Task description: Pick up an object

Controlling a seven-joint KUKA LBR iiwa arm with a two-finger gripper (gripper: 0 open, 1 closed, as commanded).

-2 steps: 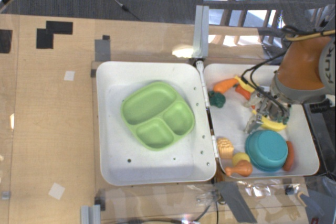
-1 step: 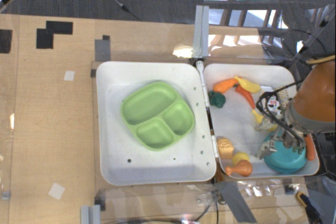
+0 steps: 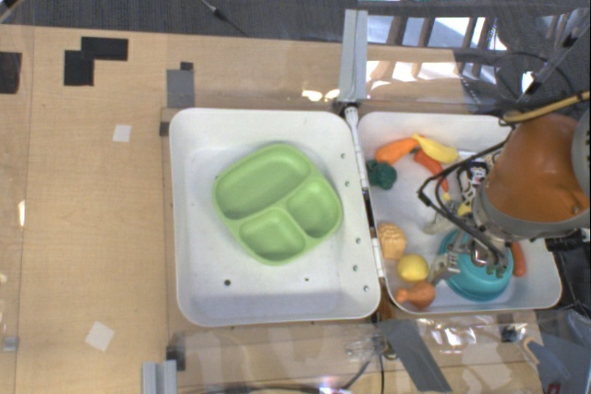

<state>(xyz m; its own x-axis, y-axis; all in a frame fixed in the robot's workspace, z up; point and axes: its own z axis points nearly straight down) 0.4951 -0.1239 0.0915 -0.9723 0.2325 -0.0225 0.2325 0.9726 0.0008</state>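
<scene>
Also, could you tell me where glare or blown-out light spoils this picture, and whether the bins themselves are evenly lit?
In the camera view, bright window-like reflections wash out the bench just above the right bin; the left bin is evenly lit, with a soft shadow under the green plate; the arm shades the toys beside it.

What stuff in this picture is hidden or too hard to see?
- Gripper, camera view: cables and the arm's orange band crowd over it, so open or shut is unclear.
- Teal bowl: the gripper covers its middle, so its contents are hidden.
- Right bin: the arm hides its right part.
- Small orange thing beside the bowl: mostly hidden, too small to name.
</scene>
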